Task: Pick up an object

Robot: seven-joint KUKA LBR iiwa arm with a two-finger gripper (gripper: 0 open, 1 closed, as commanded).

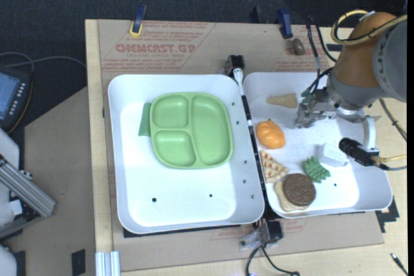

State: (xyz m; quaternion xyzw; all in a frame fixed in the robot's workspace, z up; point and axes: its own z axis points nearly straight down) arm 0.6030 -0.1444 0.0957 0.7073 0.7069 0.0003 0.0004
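Pick pending: gripper (309, 114), its hold impossible to judge from here, is hovering over the right bin (381, 187), orange pepper (270, 134) lying just beside it, nothing lifted.

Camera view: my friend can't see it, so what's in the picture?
A grey and orange robot arm's gripper hovers over the right white bin of toy food: an orange pepper, a burger patty, a pizza slice. The left bin holds a green divided plate.
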